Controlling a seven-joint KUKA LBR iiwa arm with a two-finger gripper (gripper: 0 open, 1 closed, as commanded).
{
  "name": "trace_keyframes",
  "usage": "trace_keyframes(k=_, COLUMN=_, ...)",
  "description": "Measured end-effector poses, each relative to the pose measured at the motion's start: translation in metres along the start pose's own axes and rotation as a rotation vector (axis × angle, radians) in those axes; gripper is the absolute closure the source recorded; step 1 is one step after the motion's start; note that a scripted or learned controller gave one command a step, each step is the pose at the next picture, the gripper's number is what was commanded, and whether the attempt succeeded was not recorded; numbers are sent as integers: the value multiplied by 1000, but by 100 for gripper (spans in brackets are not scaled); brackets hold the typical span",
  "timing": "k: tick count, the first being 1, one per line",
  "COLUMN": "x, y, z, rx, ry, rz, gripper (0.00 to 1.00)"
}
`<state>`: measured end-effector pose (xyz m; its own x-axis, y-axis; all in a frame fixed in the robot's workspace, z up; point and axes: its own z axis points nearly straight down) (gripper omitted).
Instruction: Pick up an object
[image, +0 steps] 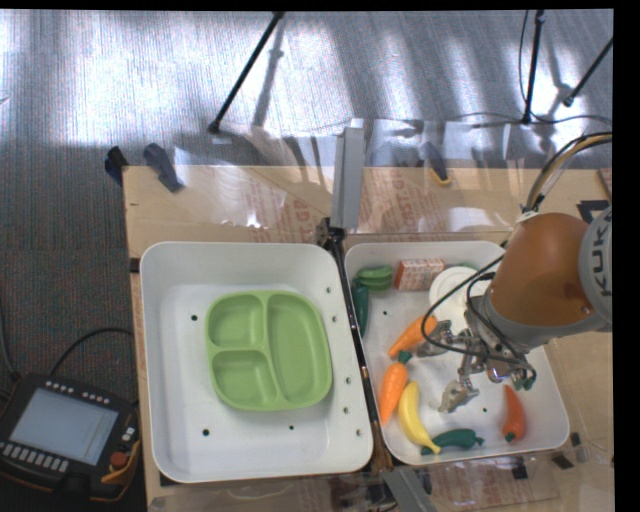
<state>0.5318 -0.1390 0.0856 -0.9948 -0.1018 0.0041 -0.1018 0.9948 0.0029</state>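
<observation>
Curved glossy banana beside tapered carrot

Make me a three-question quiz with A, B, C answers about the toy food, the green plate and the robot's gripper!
1. Where is the green plate?
A. left bin
B. right bin
C. on the floor

2. How many orange carrots lie in the right bin?
A. one
B. three
C. six

3. Where is the gripper?
A. over the plate
B. over the right bin, near the banana
C. outside both bins

Answers:
1 A, the plate lies alone in the left bin.
2 B, two carrots lie beside the banana and one at the far right.
3 B, it hangs above the white floor just right of the banana.
</observation>
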Motion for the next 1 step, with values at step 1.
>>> trace_keyframes(k=1, x=-80, y=51, z=-2, rx=0, ry=-5, rz=-205, gripper=0)
